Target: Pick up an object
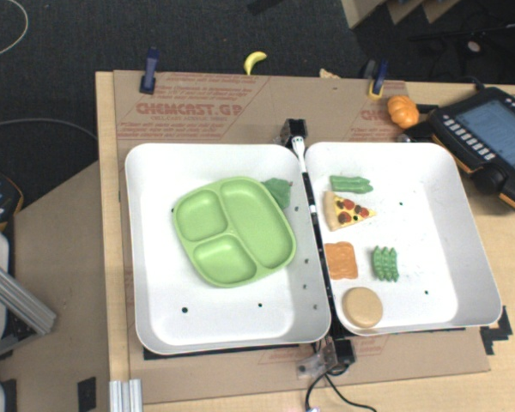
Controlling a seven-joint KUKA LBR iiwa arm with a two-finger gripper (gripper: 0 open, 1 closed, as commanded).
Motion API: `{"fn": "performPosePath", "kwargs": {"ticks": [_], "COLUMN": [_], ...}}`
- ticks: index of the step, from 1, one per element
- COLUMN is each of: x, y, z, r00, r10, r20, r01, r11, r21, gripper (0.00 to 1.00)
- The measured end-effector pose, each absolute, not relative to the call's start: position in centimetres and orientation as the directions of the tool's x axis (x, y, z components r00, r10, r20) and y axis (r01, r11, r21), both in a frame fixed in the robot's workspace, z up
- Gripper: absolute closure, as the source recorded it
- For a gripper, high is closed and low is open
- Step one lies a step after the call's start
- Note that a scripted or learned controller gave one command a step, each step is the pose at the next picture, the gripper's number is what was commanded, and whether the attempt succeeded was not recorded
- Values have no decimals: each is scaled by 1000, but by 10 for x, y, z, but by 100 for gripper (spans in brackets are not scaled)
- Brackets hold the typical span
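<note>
We keep the toys, pizza (pixel 350 210) included, loose in the right bin (pixel 429 174) for picking; gripper state: cannot tell.

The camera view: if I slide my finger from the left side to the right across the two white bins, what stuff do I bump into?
Green divided plate → small green piece by its corner → orange square → tan round piece → bumpy green piece.
</note>
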State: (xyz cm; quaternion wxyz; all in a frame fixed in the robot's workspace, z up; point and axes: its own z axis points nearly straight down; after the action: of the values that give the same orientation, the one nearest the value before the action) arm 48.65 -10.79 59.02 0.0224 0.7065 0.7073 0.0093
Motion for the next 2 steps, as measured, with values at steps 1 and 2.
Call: {"fn": "performPosePath", "kwargs": {"ticks": [1, 2], "x": [487, 488], "y": [-108, -108], "z": [601, 612], "r00": [0, 0], "r10": [1000, 1000], "r20": [-20, -22], "r01": [999, 998], "r11": [1, 1], "r21": [50, 55], "gripper": [100, 100]}}
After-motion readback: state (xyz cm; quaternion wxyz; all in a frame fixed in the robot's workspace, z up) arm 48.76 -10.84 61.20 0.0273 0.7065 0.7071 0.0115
